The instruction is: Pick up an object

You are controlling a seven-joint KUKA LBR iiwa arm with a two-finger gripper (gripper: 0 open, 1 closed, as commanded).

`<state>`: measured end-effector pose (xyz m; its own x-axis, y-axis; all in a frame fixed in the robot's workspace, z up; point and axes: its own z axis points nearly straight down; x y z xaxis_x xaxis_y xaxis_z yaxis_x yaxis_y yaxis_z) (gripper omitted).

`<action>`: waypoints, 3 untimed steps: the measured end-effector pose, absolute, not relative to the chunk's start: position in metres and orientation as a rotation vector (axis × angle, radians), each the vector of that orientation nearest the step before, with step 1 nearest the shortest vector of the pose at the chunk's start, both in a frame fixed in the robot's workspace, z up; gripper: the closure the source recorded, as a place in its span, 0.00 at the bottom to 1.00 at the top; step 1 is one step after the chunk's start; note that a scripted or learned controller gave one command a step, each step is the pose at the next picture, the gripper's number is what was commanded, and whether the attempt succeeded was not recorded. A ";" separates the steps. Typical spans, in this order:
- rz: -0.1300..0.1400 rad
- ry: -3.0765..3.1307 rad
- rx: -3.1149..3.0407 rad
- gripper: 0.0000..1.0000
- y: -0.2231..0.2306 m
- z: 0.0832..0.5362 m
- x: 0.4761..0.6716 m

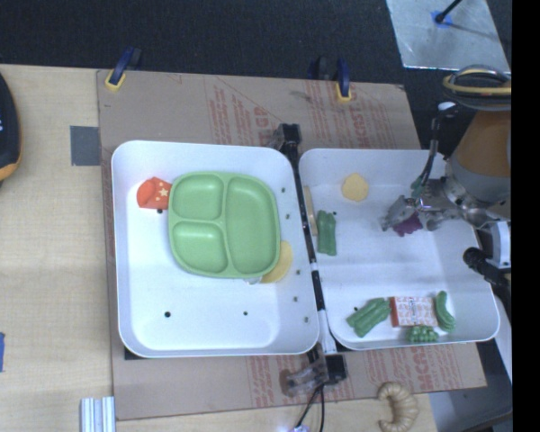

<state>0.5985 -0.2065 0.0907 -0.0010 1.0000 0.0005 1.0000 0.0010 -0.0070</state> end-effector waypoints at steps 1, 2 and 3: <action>0.007 -2.220 -2.219 1.00 -0.208 0.103 0.600; 0.008 -2.221 -2.218 0.00 -0.208 0.103 0.600; 0.009 -2.221 -2.219 1.00 -0.209 0.114 0.600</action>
<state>0.5998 -0.2090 0.1137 -0.0005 1.0000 -0.0026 1.0000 0.0005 -0.0054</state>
